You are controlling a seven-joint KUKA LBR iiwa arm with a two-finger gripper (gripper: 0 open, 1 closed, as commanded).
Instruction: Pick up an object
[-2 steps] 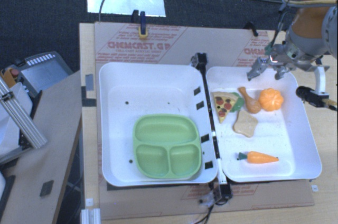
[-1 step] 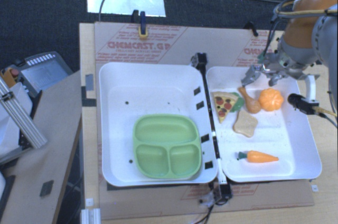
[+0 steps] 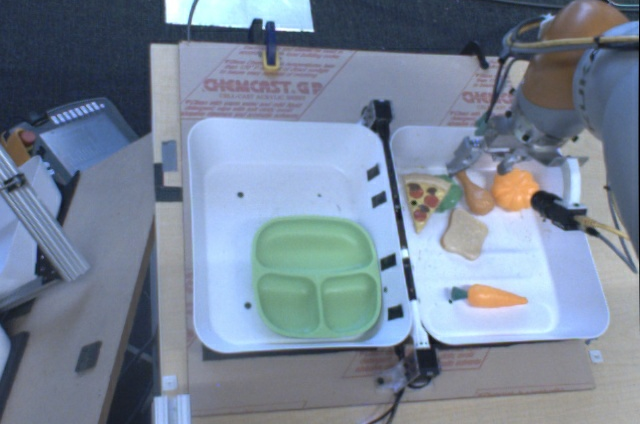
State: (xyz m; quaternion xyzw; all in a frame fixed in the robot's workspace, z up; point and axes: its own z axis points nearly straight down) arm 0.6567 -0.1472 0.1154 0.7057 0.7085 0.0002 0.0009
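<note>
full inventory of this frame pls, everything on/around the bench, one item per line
left bin: 1, white, left half of the bench
right bin: 1, white, right half, touching the left bin
divided plate: 1, green, three compartments, front of left bin
pizza slice toy: 1, yellow with red dots, right bin near the divider
bread slice toy: 1, tan, middle of right bin
carrot toy: 1, orange with green stub, front of right bin
chicken drumstick toy: 1, orange-brown, beside the pizza slice
round orange toy: 1, orange, back right of right bin
clamp: 1, blue and yellow, back edge of bench
arm: 1, grey and orange, from the right
claw: 1, grey, above the drumstick, grip state unclear
</note>
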